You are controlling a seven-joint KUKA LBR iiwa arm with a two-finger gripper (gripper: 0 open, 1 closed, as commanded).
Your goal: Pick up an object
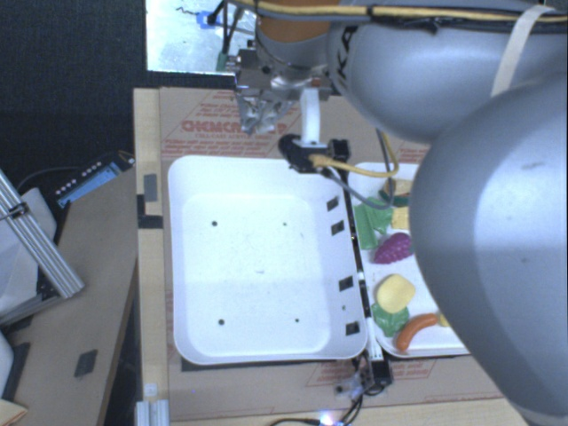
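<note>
Camera view looks down on the counter [151, 238], where two shallow white bins sit side by side. The left bin [257, 264] lies in the middle of the frame; the right bin [444, 344] is largely covered by the big grey arm [479, 193] reaching in from the right. The jaws [259, 121] hang above the cardboard sheet [204, 122] just beyond the far rim of the left bin, at the top centre of the picture. Whether they are released or clenched cannot be told from this angle, and nothing is visible between them.

The objects lie in the right bin, well apart from the jaws, toward the lower right: a purple bunch of grapes [392, 248], a green leafy piece [368, 220] just above it, a yellow item [395, 288] with a green one [387, 319] touching its lower side, and an orange carrot-like piece [415, 328] near the bin's near rim. A black cable fitting [306, 153] sits between the jaws and these objects.
</note>
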